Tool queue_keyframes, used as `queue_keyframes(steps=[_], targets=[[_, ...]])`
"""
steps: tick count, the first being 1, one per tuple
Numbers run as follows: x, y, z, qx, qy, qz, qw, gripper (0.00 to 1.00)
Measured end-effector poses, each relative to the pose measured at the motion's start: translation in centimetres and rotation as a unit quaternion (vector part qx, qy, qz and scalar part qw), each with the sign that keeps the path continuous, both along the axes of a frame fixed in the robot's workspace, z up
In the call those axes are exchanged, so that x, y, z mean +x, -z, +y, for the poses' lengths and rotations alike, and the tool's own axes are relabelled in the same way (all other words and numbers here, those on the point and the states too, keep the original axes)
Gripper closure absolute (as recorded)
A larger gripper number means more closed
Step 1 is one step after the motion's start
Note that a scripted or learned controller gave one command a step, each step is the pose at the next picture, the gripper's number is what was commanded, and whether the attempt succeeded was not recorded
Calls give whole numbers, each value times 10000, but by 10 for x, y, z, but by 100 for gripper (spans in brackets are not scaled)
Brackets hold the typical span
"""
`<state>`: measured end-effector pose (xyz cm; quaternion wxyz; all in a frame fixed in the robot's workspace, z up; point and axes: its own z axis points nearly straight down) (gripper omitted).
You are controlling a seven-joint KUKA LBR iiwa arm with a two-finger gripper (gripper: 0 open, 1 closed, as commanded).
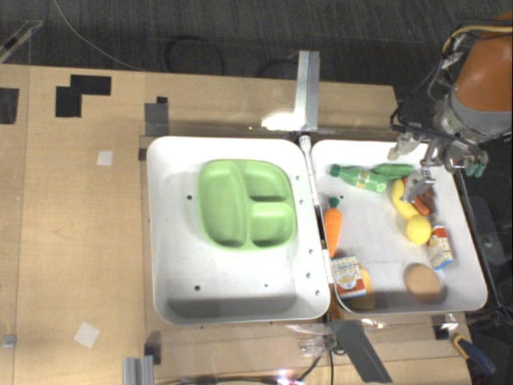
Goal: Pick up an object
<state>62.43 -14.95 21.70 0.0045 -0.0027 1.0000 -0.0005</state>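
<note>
The right bin point(474, 239) holds several items. A green bottle point(373, 176) lies at the back, with a yellow banana point(400, 200) just in front of it. Below that sit a lemon point(418, 230), a small red-and-white carton point(439, 248) and a brown round item point(422, 281). An orange carrot point(332, 229) and a juice box point(346, 273) lie by the left wall. My gripper point(420, 188) hangs low at the bin's back right, right by the banana's right end and a small reddish thing point(426, 205). I cannot tell whether anything is held.
The left bin point(172, 239) holds a green divided plate point(244, 203). A metal post point(308, 87) stands behind the divider between the bins. The arm point(483, 83) reaches in over the right bin's far right corner. Cables hang near the wrist.
</note>
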Motion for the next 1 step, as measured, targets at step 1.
queue_keyframes(steps=[1], targets=[[-7,109,-32,0,951,-32,9955,0]])
